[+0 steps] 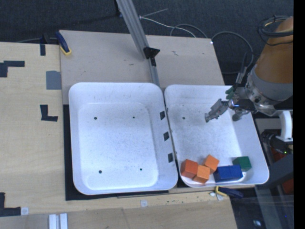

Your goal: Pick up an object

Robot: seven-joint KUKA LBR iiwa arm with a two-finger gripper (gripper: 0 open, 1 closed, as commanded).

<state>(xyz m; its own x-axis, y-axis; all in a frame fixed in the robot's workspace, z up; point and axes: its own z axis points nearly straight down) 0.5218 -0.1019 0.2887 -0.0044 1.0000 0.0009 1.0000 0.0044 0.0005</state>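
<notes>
Grey arm (271,75) reaching over the right bin (190,99), gripper (213,113) above its floor, finger state unclear, blocks (200,168) well apart at the bin's near edge

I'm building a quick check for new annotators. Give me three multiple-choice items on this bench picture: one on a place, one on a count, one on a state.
1. Where do the blocks lie?
A. Centre of the left bin
B. Near edge of the right bin
C. On the bench beyond the bins

2. How many orange blocks are there?
A. One
B. Three
C. Five

3. What is the gripper's state?
A. Clamped on the blue block
B. Resting on the left bin's floor
C. Carrying nothing, apart from the blocks

Answers:
1 B: the blue block, green block and orange blocks huddle by the right bin's near rim.
2 B: three orange blocks sit left of the blue one.
3 C: the gripper is over the right bin's far half, nothing between its fingers.
</notes>
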